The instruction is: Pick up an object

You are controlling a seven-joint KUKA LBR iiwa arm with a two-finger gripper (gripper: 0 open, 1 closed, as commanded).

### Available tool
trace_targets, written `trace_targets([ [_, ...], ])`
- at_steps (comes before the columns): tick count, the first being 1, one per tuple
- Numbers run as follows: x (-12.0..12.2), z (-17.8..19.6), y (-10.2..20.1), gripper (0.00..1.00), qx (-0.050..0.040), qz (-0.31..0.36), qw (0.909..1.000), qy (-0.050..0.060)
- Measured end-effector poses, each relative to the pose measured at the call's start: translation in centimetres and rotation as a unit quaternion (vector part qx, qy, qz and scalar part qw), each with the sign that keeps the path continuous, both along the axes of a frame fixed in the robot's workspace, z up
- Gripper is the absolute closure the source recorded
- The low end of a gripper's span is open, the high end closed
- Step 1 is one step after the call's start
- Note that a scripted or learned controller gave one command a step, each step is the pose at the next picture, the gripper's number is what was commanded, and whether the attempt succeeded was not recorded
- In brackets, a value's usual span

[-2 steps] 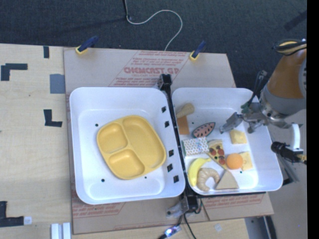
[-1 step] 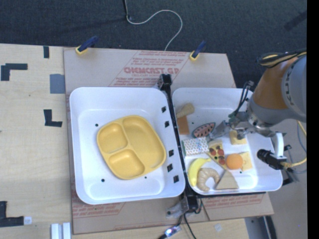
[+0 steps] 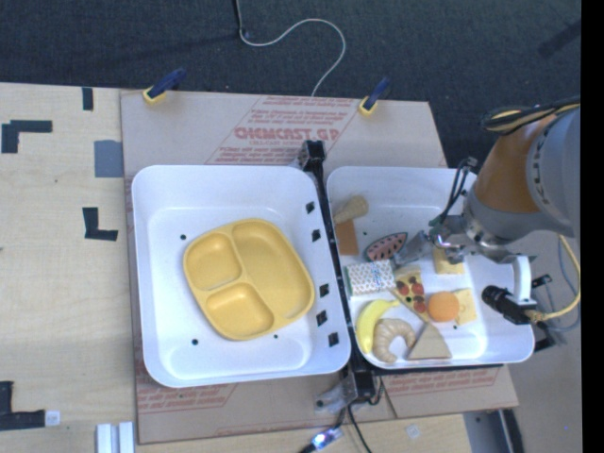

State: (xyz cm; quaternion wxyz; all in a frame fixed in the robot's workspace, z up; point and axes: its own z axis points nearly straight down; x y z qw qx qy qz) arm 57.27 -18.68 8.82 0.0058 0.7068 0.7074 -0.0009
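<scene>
Overhead and at a slant, the camera view takes in a pale wooden counter (image 3: pixel 57 328) with a sheet of printed cardboard (image 3: pixel 283 130) lying on it, and on that sheet two shallow white bins sit side by side, touching along a dark seam. The left bin (image 3: pixel 156 206) holds a yellow plate (image 3: pixel 247 277) divided into three compartments, lying flat near the bin's middle. The right bin (image 3: pixel 510 347) holds a cluster of toy food. Near its middle, toward 9 o'clock, lies a small white block with a dotted pattern (image 3: pixel 370 276); just above it, toward 12 o'clock, are a watermelon slice (image 3: pixel 384 247) and a tan, cork-like cylinder (image 3: pixel 349 208). At about 6 o'clock a yellow banana (image 3: pixel 369 315) curls around a pale croissant (image 3: pixel 391 336), with a tan triangular wedge (image 3: pixel 431 343) just beside it. A slice of pizza (image 3: pixel 410 289) lies near the centre, an orange ball (image 3: pixel 444 306) sits on a yellow slab of cheese (image 3: pixel 465 307) toward 4 o'clock, and another pale yellow piece (image 3: pixel 447 262) lies just above. The grey arm with its orange band (image 3: pixel 505 173) reaches in from 3 o'clock, and its claw (image 3: pixel 427 242) hangs low over the right bin's upper middle, near the watermelon slice and the pale yellow piece. Whether the claw is spread or pressed together cannot be made out from this angle, and no object is visibly caught in it. A thin white cable (image 3: pixel 293 31) loops across the dark floor at 12 o'clock.
</scene>
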Motion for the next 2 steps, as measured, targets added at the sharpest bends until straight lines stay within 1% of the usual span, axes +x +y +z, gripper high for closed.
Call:
trace_targets([
  [1,0.3,1.4,-0.1,1.00,-0.0018,0.000,1.0000,-0.005],
  [2,-0.4,6.0,-0.5,1.00,0.0042,-0.001,1.0000,0.002],
])
